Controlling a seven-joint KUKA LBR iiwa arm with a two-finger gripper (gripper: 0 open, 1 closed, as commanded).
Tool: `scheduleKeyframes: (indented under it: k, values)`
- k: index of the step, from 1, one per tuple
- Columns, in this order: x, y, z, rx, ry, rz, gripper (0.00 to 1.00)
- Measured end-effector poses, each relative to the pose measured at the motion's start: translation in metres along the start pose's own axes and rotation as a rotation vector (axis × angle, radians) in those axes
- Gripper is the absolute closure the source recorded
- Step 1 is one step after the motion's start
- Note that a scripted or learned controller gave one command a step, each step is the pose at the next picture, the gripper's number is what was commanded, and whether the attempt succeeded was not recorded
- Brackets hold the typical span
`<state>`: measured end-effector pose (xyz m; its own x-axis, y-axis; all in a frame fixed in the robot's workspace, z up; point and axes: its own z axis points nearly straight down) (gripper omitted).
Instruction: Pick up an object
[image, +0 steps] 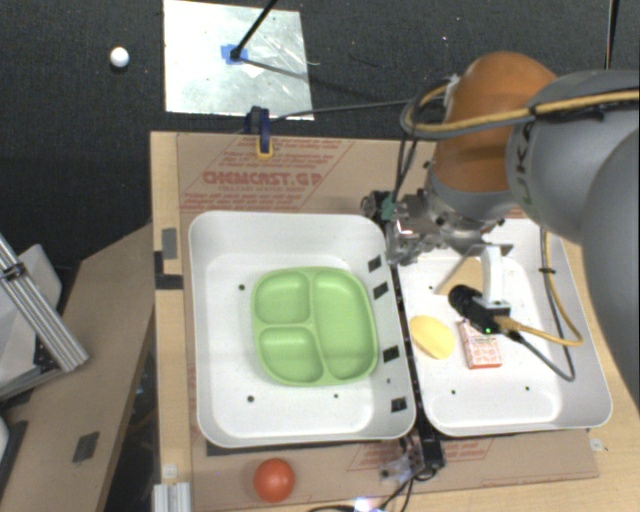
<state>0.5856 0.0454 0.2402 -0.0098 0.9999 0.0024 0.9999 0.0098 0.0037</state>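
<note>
My gripper hangs below the orange-banded wrist, over the far left corner of the right bin, close to the wall between the two bins. Nothing shows in its grasp. In the right bin, nearer the front, a yellow oval object lies next to a small red and white box. A thin tan stick lies slanted just in front of the gripper. The left bin holds a green divided plate.
A red ball sits on the cardboard in front of the left bin. A blue clamp stands at the cardboard's far edge. The grey arm covers the right bin's far right side.
</note>
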Motion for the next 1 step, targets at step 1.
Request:
scheduleKeyframes:
  k: [1]
  values:
    - [0.0463, 0.0179, 0.0169, 0.002, -0.001, 0.001, 1.0]
